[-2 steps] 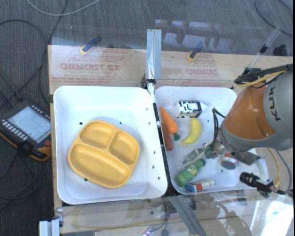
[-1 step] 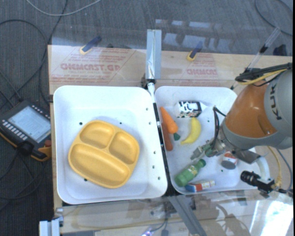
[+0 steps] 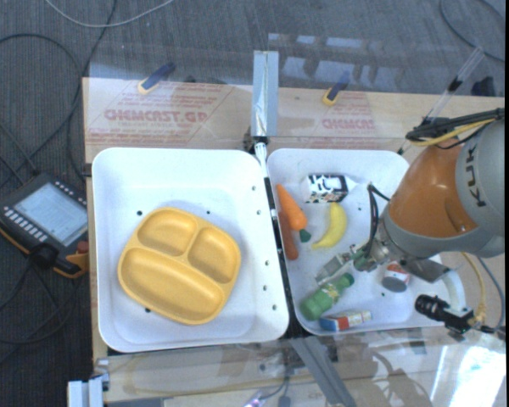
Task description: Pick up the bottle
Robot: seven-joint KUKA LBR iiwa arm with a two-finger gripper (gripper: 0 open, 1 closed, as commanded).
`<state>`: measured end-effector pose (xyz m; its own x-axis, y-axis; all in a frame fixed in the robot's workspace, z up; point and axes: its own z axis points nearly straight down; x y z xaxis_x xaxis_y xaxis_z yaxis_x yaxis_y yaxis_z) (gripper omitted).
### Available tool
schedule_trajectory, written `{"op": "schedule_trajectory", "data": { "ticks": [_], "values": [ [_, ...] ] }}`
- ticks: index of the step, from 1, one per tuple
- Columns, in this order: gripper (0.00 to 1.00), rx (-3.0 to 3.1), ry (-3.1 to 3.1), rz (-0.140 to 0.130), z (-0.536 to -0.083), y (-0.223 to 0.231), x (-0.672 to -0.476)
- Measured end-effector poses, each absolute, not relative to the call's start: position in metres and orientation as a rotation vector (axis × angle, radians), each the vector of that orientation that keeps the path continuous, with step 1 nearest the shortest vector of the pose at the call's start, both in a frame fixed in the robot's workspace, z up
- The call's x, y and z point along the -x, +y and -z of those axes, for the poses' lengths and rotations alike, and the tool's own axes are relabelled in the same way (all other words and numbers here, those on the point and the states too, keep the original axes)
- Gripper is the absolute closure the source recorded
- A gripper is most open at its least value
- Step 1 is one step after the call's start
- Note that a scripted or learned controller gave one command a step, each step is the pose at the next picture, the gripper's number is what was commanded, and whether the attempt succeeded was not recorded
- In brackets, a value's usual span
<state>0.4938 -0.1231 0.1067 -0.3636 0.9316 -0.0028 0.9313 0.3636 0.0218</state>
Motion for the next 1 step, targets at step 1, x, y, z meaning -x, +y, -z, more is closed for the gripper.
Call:
{"op": "schedule_trajectory", "data": {
  "ticks": [1],
  "values": [
    [0.00, -1.670, 2.640, -0.002, -0.0905, -0.1089, -0.4885]
  ]
}}
